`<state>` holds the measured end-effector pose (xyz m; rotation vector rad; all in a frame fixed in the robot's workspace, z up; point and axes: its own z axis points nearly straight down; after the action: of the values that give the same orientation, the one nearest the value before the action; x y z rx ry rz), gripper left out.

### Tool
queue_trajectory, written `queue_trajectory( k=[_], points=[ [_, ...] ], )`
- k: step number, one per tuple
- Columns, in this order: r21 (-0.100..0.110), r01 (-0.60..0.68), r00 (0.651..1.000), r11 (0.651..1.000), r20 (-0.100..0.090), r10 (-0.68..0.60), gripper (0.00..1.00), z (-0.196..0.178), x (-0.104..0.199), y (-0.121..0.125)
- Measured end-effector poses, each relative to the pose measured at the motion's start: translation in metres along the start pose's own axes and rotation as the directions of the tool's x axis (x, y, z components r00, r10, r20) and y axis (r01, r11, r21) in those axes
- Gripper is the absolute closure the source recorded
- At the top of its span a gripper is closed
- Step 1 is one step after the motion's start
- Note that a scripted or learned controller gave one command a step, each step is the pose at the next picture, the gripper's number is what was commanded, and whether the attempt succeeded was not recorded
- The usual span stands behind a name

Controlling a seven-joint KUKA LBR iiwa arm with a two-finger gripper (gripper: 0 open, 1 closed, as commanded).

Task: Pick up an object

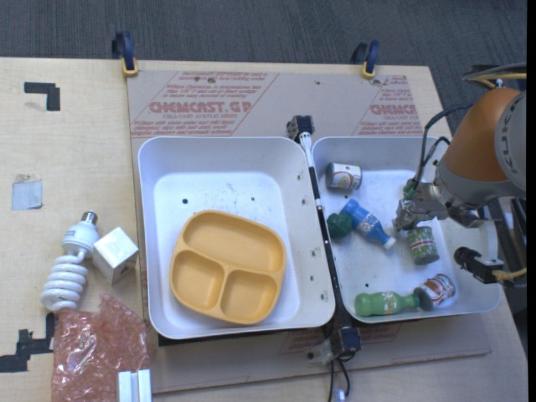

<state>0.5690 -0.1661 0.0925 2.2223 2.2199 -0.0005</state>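
camera view: gripper [410, 216] (fingers' spread unclear) low in right bin [469, 301], just beside green can [423, 245].

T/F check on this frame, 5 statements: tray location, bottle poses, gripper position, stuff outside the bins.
1. The yellow divided tray lies in the left bin. True.
2. The green bottle stands upright. False: it lies on its side near the right bin's front wall.
3. The gripper is over the right bin. True.
4. The spiral light bulb lies inside the left bin. False: it lies on the bench, left of that bin.
5. The blue bottle lies in the left bin. False: right bin, beside a dark green item.
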Motion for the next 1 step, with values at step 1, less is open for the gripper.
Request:
queue_trajectory(
  k=[1],
  points=[
    [0.0, 0.0, 1.0, 1.0, 0.0, 0.0, 0.0, 0.0001, 0.0699, -0.0632]
  ],
)
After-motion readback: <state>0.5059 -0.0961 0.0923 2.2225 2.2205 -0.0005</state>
